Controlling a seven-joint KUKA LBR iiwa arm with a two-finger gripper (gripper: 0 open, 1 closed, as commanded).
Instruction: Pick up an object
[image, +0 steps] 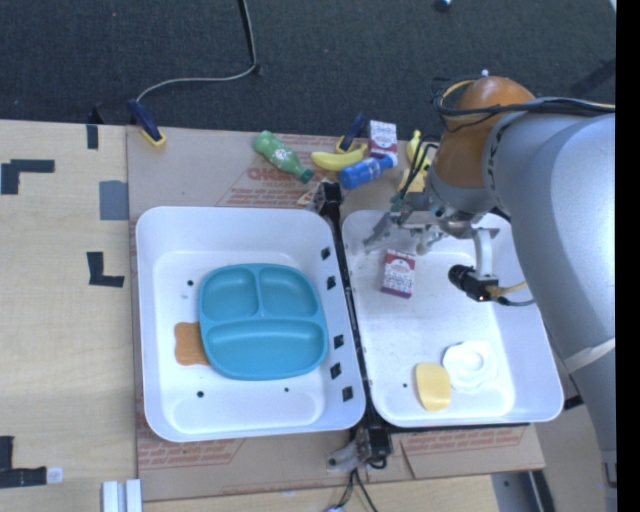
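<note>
Red carton (398, 274) in right bin (520, 398), gripper (407, 228) hovering just above.
Carton lies flat near bin's 11 o'clock corner, long axis approx 12–6, white end toward 12. Gripper fingers look spread, nothing between them; prob lined up over carton for a top grab. Yellow piece (433, 386) and white lid (468, 364) sit near 6.

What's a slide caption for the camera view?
Gripper hovers above red carton in right bin; blue tray fills left bin.

Blue plate (264, 320), red-white carton (398, 274), yellow banana (337, 158), green bottle (281, 156).
</note>
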